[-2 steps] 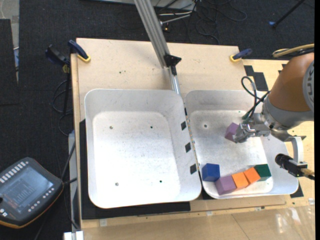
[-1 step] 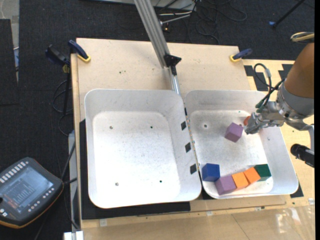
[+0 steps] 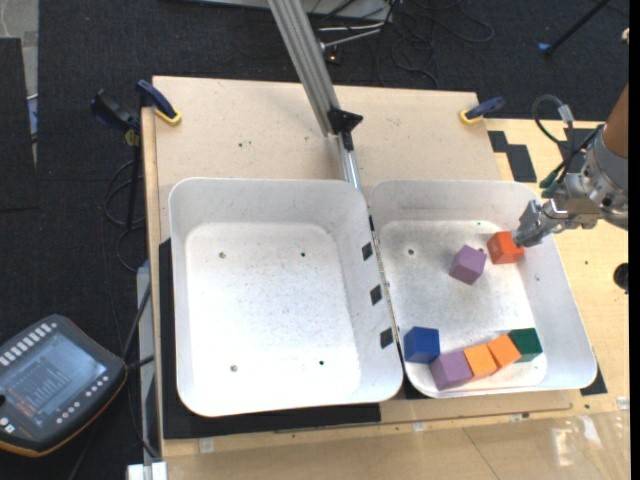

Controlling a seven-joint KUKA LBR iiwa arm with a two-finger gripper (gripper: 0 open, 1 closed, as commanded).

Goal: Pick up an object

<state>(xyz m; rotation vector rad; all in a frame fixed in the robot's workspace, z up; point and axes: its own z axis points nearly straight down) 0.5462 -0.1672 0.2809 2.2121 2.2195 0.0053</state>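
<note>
- The gripper reaches in from the right, low over the right bin, its tip right at the orange-red cube. Whether its fingers are parted or closed on the cube cannot be told from here.
- The orange-red cube sits near the right bin's upper right part, touching or just under the gripper tip.
- A light purple cube lies tilted just to the left of the orange-red cube, a little lower.
- Along the right bin's lower edge, well below the orange-red cube, stands a row of blocks: a blue cube, a purple block, an orange block and a green block, the last three touching.
- The left bin sits beside the right bin, on the far side from the orange-red cube.
- A handheld control pendant lies off the bench, far to the lower left.
</note>
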